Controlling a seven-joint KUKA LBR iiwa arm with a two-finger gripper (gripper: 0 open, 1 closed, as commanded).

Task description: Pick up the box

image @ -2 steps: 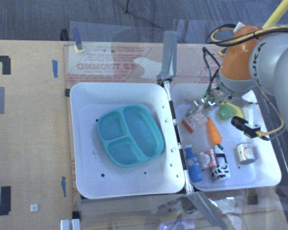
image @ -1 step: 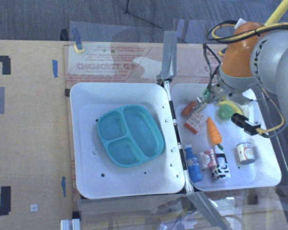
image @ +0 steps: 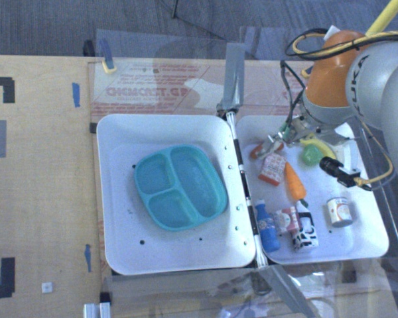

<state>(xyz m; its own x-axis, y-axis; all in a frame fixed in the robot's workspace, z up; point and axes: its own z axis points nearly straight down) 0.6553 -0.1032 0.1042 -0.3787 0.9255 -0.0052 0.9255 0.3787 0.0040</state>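
Fingers (image: 278,140) of the gripper (image: 280,142) hang low in the right bin (image: 368,234), but whether they are spread or pressed together I cannot tell. The box (image: 272,169) lies just below the tips, beside the carrot (image: 294,183), seemingly not yet pinched. That low reach suggests a grab is being lined up.

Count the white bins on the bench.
2: the left bin holds a blue divided plate; the right bin holds the small items.
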